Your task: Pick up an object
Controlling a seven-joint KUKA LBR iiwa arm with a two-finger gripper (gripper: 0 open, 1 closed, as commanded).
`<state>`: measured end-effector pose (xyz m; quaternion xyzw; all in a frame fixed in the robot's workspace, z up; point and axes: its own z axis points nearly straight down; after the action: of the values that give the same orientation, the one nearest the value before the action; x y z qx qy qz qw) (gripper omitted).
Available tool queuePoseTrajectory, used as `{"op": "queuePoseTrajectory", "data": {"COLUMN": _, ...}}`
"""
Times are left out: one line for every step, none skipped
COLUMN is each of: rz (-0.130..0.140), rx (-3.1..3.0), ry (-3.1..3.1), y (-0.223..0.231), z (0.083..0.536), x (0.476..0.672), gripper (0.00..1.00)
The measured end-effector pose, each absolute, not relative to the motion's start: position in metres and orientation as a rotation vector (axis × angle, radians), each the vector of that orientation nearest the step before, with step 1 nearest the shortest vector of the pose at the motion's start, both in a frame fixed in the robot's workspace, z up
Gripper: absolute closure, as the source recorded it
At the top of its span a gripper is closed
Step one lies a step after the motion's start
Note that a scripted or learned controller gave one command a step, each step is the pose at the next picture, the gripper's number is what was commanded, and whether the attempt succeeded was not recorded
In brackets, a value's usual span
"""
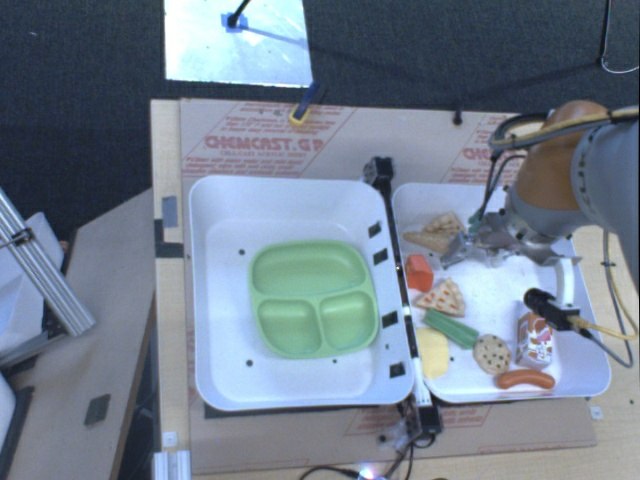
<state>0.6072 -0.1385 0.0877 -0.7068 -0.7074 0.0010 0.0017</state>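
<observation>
The right bin [585, 363] holds several toy foods. A tan toast slice [434, 234] lies at its far left, with a red piece [419, 271] and a pizza slice [441, 297] in front of it. Nearer the front lie a green pickle [451, 327], a yellow piece [432, 353], a cookie [491, 353], a sausage [524, 378] and a small carton [536, 341]. My gripper [463, 251] hangs low over the bin's far part, just right of the toast and above the pizza slice. Nothing is visibly held.
The left bin [225, 258] contains a green divided tray [308, 298]. A black clip strip [388, 268] runs along the divider between the bins. The arm [560, 178] covers the right bin's far right corner. A metal plate [238, 28] lies beyond the bench.
</observation>
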Motion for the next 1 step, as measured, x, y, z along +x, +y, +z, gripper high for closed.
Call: {"op": "queuePoseTrajectory", "data": {"rz": -0.001, "rx": -2.221, "ry": -2.222, "y": -0.1386, "z": 0.0848, "x": 0.6079, "gripper": 0.00}}
